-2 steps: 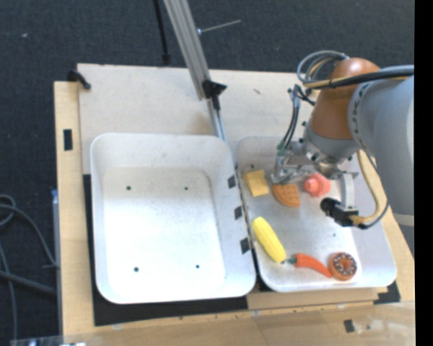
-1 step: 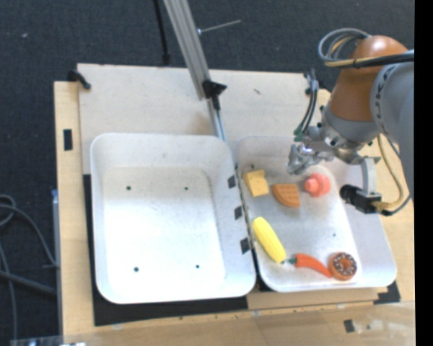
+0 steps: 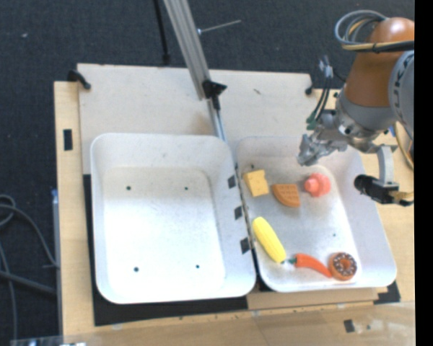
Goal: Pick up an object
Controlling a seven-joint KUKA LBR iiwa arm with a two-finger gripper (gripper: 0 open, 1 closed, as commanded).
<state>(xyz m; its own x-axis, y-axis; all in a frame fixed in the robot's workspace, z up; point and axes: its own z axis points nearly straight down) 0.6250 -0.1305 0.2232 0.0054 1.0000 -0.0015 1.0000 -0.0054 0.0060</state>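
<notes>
Broadly, we see the bench (image 3: 144, 96) carrying two shallow white bins side by side, and the left bin (image 3: 166, 218) is the bigger of the pair. Next in size, the arm (image 3: 372, 71) reaches in from the right edge with its orange band above the wrist. Its gripper (image 3: 308, 155) hangs over the far edge of the right bin (image 3: 368, 244), near that bin's far right corner; we cannot tell how the fingers stand, since the view is too small and blurred there.

Inside the right bin, the yellow corn cob (image 3: 269, 239) lies close to the left edge, its long axis slanting from the far left toward the near right. Touching its near end, the orange carrot (image 3: 312, 264) lies along the near edge, its thin tip pointing toward the near right corner. Beside that tip sits the brown doughnut (image 3: 343, 265) in the near right corner. Toward the far edge we find the yellow cheese wedge (image 3: 257, 183) by the left edge, the tan waffle piece (image 3: 286, 194) just beside it, and the pink-red piece (image 3: 317, 185) just below the gripper, apart from it
</notes>
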